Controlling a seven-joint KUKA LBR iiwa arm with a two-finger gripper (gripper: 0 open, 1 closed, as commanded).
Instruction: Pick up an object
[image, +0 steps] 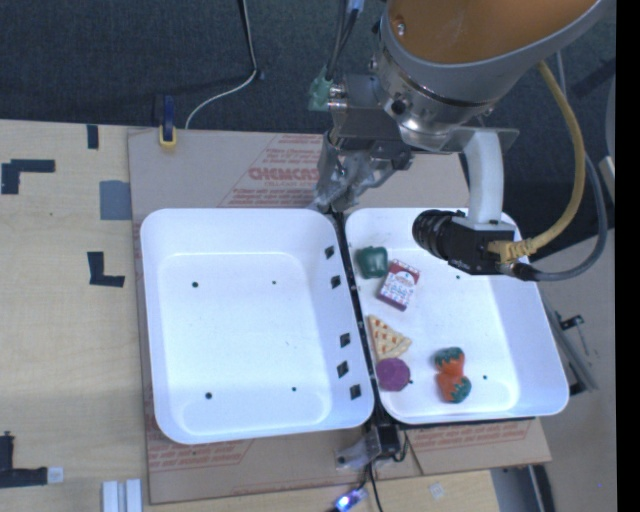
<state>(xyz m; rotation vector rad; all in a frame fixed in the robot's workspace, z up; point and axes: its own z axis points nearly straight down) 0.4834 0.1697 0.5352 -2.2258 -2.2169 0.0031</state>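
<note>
The right bin (510, 330) holds several small objects: a green block (372, 261), a red and white box (399, 285), a waffle-patterned tan wedge (387, 337), a purple round piece (393, 375) and an orange and red toy with a green end (452, 373). My gripper (340, 192) hangs over the far end of the divide between the two bins, above and to the left of the green block. Nothing shows between its fingers.
The left bin (240, 330) lies beside the right one on a cardboard sheet (270, 170). A black cylindrical unit (455, 240) on a white bracket juts over the right bin's far edge. Cables (575, 200) loop at the right.
</note>
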